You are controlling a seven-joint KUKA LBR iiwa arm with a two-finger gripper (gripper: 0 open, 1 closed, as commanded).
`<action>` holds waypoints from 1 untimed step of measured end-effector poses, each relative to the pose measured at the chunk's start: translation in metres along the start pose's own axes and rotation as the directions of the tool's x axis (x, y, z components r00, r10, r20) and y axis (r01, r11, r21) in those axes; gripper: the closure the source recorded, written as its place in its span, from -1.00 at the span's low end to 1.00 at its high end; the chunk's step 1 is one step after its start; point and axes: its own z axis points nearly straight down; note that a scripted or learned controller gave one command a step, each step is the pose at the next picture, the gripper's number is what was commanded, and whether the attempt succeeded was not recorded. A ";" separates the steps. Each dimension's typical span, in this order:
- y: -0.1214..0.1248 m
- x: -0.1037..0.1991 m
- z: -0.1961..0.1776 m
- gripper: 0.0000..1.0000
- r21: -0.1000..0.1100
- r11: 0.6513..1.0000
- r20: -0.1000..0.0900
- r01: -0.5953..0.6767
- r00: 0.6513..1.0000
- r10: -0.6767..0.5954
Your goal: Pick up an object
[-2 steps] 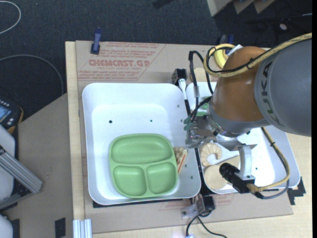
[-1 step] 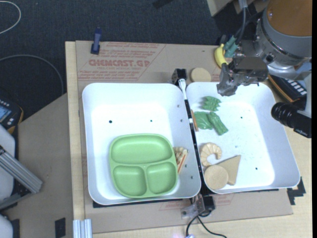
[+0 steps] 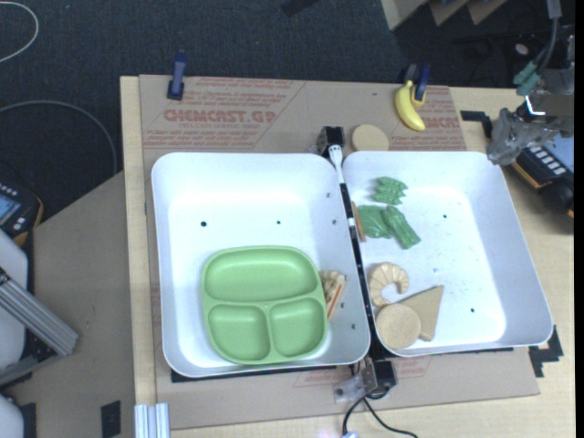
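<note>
Seen from above, two white bins sit side by side on the worktop [image 3: 137, 245]; the left bin [image 3: 182, 199] holds a green divided plate [image 3: 263, 302], the right bin [image 3: 493, 245] holds green pieces [image 3: 388, 219] and tan food toys [image 3: 406, 308] awaiting pickup near its left wall; claw state: cannot tell

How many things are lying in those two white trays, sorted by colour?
Green: 4, namely the divided plate in the left bin, and the small leafy piece, flat piece and pod-like piece in the right bin.
Tan or beige: 4, namely the small pale piece beside the plate, the curled piece, wedge and round piece.
Total: 8
</note>
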 end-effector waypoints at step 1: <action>-0.034 -0.071 0.108 1.00 0.009 1.000 -0.004 0.002 1.000 -0.002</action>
